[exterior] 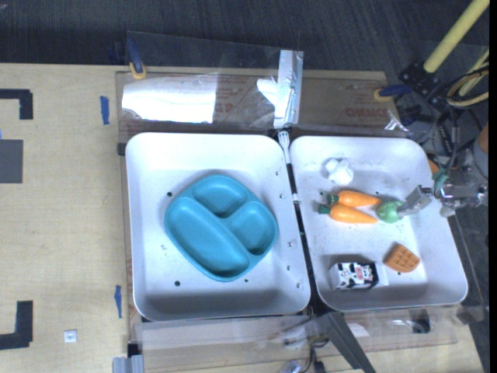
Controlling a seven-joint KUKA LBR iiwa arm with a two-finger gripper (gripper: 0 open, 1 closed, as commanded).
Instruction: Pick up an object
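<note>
Camera view: my gripper, fingers' state unclear, hovers at the frame's right edge beside two carrots in the right bin; approach underway, descent comes next, I judge.

My robotics lab bench

Two white bins on plywood, blue tape marks, loose cables beside me.

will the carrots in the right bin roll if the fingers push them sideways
Probably. The two carrots look rounded and tapered, so a push would likely roll or swivel them. They look like rigid, light plastic. They lie side by side, so one may nudge the other.
</note>
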